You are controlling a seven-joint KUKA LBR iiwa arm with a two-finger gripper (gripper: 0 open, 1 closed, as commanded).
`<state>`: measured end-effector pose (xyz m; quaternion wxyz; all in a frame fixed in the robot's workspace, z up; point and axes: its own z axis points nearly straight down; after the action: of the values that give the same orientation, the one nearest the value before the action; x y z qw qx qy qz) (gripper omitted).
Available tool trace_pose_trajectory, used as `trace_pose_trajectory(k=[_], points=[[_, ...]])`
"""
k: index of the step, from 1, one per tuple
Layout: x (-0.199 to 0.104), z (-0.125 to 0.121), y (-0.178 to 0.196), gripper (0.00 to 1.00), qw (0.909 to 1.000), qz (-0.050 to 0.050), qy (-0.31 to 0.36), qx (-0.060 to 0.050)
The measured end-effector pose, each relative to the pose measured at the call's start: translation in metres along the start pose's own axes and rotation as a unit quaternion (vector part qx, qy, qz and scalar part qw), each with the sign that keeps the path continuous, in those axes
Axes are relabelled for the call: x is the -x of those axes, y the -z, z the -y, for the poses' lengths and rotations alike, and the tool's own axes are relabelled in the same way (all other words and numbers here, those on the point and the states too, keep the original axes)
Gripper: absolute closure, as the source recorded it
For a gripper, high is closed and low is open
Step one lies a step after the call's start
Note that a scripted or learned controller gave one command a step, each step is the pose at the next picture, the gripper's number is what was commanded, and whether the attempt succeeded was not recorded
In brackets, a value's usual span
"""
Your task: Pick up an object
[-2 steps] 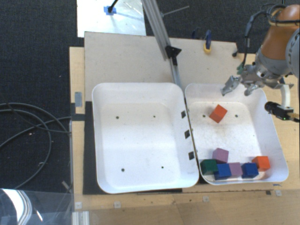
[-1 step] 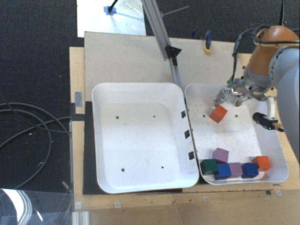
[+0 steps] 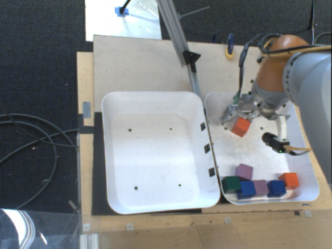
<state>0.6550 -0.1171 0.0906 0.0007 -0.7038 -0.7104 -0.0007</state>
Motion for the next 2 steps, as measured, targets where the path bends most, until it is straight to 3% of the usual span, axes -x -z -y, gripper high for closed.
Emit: trace_pose_trajectory(k=[1,2], points=[[0.012,0.044,0.000,0.00,1.0000,0.001,-0.005,-0.001],[0.066,-0.002,0.001,0.00,1.0000,0.003,-0.005,0.003]])
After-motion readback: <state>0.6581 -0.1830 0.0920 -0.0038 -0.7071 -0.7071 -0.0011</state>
